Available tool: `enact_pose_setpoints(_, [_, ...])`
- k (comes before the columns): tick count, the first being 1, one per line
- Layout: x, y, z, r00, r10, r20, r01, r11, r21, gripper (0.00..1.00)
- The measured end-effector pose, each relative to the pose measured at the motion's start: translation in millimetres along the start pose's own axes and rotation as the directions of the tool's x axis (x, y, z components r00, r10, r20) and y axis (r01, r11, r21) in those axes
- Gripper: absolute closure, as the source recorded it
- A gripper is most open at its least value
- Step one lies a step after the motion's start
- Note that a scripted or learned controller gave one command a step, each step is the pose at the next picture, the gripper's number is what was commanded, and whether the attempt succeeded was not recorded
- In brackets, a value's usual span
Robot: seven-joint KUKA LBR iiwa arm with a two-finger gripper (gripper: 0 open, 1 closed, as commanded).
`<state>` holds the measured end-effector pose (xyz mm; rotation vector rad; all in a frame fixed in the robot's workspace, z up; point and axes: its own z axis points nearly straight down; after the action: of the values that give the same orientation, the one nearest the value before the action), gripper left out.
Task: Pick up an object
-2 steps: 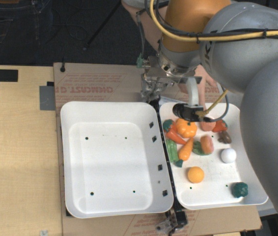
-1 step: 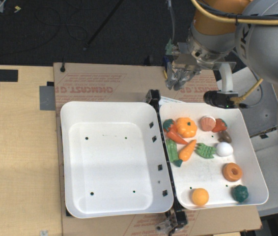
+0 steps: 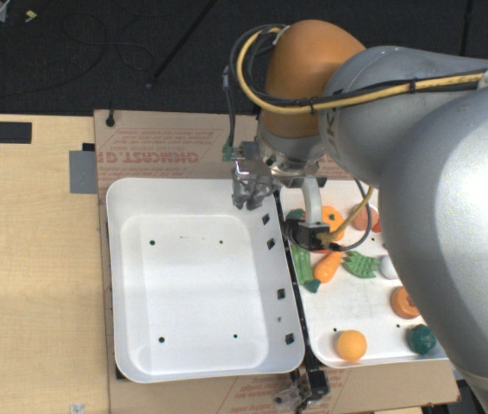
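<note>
One big grey arm (image 3: 434, 171), mine, reaches in over the bench's (image 3: 28, 274) right side and covers the right bin's right edge, with the orange band (image 3: 304, 59) above my wrist bulging over the far side. On the bench lies a brown cardboard sheet (image 3: 166, 149) with red print, and both bins sit on it. The left bin (image 3: 192, 291) is the wider of the two as I see them, with its white floor bare. The right bin (image 3: 369, 313) lies just beside it, their long rims meeting.

My gripper (image 3: 246, 190) hangs at the left bin's far right corner, close to that shared rim. I cannot tell whether it is open or closed, and I cannot make out anything held in it.

Everything I could pick up lies in the right bin. An orange carrot (image 3: 326, 266) lies tilted near the shared rim, with a long green strip (image 3: 303, 272) beside it on the rim side and a green leafy piece (image 3: 360, 266) on its other side. An orange ball (image 3: 350, 345) sits near the bin's near edge. A dark green lump (image 3: 421, 341) lies at the near right, by my arm. An orange piece (image 3: 403, 303) is partly hidden under my arm. Towards the far edge lie a small orange thing (image 3: 332, 218) and a reddish one (image 3: 363, 221).
</note>
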<state>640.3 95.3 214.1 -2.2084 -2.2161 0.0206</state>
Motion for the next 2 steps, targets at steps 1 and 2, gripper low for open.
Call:
enact_pose_setpoints(1, [76.2, 1.4, -124.2, 1.0, -0.005, -0.005, 0.005, 1.0, -0.028, 1.0])
enact_pose_setpoints(2, [114.6, -22.3, 0.3, 1.0, 0.0, 0.003, 0.0, 1.0, -0.003, 1.0])
